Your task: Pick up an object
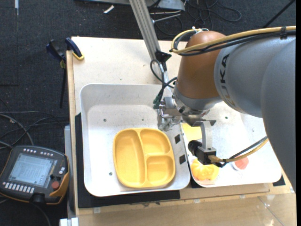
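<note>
Nearest the camera, a teach pendant point(33, 173) lay on the dark floor beside the bench; I could not read its lit screen. On the bench, the left bin point(87, 98) held a yellow divided tray point(143, 158) with three compartments, lying flat near the front right corner. The gripper point(167, 125) hung over the tray's rear right corner, close to the wall between the two bins. I could not tell from this view whether the gripper was spread or closed, and I saw nothing held in it. In the right bin point(270, 166), a yellow object point(205, 173) lay at the front left corner, with a small orange-red object point(241, 163) near it to the right. The only legible writing was on the grey arm casing point(254, 69), where I read the letters "KA"; the rest was cut off by the orange band point(200, 65).
</note>
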### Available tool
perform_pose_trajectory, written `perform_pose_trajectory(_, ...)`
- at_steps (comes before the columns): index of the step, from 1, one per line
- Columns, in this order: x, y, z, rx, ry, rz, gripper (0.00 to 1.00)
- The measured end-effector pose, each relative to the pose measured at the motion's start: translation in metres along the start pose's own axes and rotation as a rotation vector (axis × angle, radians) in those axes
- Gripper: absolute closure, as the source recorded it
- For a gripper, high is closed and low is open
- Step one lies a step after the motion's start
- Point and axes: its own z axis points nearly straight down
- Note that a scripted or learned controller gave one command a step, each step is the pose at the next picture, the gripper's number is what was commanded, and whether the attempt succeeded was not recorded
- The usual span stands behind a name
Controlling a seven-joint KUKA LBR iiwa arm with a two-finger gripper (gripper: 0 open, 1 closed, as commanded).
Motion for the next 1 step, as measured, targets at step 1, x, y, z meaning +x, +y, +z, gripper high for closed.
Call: perform_pose_trajectory(1, -0.003, 0.0012, -0.0001, -0.002, -0.002, 0.007, 0.0)
